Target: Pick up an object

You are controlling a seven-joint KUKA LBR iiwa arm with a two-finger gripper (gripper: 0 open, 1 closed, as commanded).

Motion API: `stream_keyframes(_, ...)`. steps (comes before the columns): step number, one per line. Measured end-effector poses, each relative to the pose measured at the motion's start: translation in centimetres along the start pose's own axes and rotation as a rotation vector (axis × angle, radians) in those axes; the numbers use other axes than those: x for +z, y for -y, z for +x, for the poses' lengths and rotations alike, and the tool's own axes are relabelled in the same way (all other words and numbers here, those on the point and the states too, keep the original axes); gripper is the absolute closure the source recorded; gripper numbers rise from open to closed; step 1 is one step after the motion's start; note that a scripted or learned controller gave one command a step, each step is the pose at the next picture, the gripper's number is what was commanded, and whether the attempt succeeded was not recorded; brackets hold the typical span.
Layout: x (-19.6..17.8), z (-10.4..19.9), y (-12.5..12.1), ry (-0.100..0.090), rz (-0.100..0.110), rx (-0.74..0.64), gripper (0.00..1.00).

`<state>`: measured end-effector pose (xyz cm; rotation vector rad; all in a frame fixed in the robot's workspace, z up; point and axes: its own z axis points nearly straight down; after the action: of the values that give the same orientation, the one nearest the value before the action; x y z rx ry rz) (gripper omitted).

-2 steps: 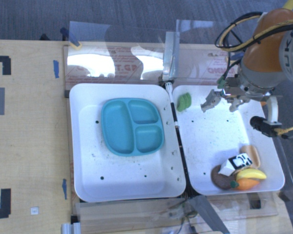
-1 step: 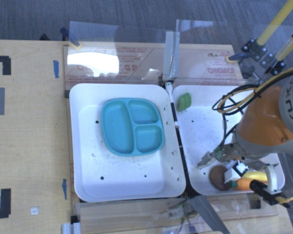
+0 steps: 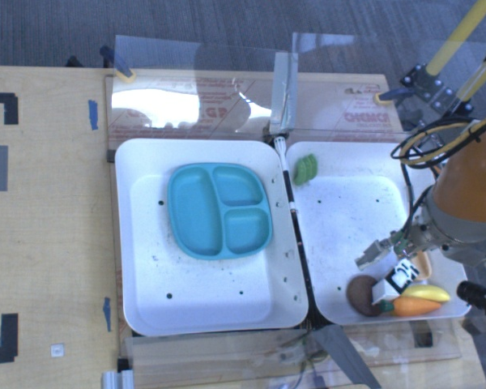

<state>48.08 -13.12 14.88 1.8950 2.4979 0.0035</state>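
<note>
My tool (image 3: 386, 254) sits low in the right bin (image 3: 340, 217), lower right of frame, w/ a black-and-white tag just beside it; can't tell if it's released or clenched, nothing seen in its grasp. Crowding it at the bin's bottom edge: a round brown object (image 3: 360, 294), an orange carrot-shaped piece (image 3: 413, 305) and a yellow banana-shaped piece (image 3: 426, 294), all packed together near the tool tip. A green leafy piece (image 3: 305, 168) lies apart, upper left corner of same bin. Left bin (image 3: 146, 282) holds a teal 3-compartment plate (image 3: 219, 210), smooth plastic, rounded corners. Both bins white, shallow, speckled w/ dark flecks. Wood worktop (image 3: 49, 217) at left, clear panels behind the bins.
</note>
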Motion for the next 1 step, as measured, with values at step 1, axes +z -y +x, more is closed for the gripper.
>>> stream_keyframes(1, 6.14, 1.01, -0.26, -0.002, 0.001, 0.338, 0.00)
